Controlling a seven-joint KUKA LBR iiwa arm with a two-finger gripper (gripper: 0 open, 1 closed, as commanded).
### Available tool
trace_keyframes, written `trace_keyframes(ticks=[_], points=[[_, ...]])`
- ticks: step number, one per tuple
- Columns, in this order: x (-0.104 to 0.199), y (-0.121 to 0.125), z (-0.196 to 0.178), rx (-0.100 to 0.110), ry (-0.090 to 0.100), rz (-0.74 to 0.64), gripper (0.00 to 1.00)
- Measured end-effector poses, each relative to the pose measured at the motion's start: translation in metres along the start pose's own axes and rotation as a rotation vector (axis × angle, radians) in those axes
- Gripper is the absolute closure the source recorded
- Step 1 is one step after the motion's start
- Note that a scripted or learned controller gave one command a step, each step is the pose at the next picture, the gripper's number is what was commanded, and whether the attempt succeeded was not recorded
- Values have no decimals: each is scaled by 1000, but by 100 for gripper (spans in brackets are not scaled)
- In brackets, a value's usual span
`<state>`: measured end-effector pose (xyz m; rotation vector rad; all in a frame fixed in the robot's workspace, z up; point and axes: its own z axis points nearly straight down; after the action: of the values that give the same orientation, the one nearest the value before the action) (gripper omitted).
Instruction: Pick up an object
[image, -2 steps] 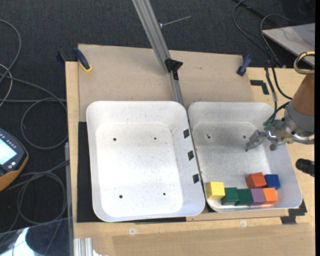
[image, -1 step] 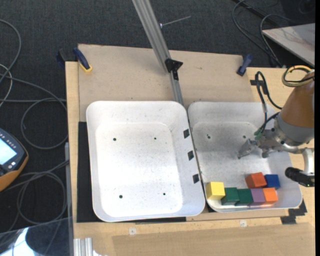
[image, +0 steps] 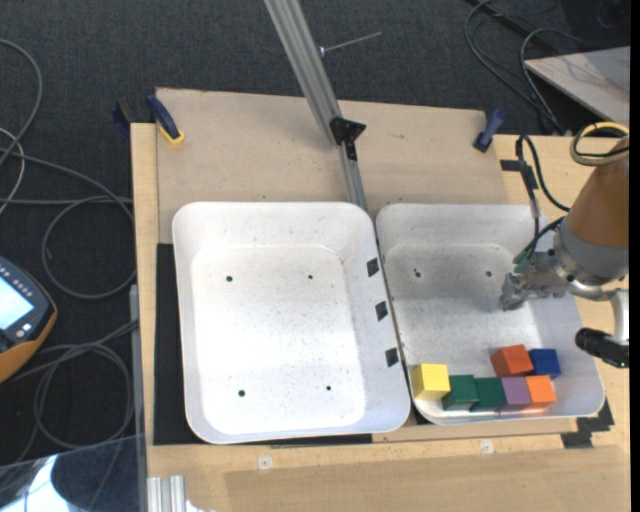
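End effector (image: 514, 297): low in right bin (image: 440, 240), opening cannot be told | blocks: orange block (image: 512, 358) nearest, below it, apart | cluster along bin's near edge

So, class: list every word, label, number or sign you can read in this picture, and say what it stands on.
None can be read.
The device at the left edge has a lit screen, but anything on it is too small and blurred to read.
The blocks and both bins carry no visible text.
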<state>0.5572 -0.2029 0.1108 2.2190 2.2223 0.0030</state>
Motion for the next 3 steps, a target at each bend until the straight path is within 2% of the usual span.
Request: trace_keyframes(ticks=[2,3], points=[[-8,20,-115,-6,-3,-1,100],[-8,21,-153,-4,-3,-1,100]])
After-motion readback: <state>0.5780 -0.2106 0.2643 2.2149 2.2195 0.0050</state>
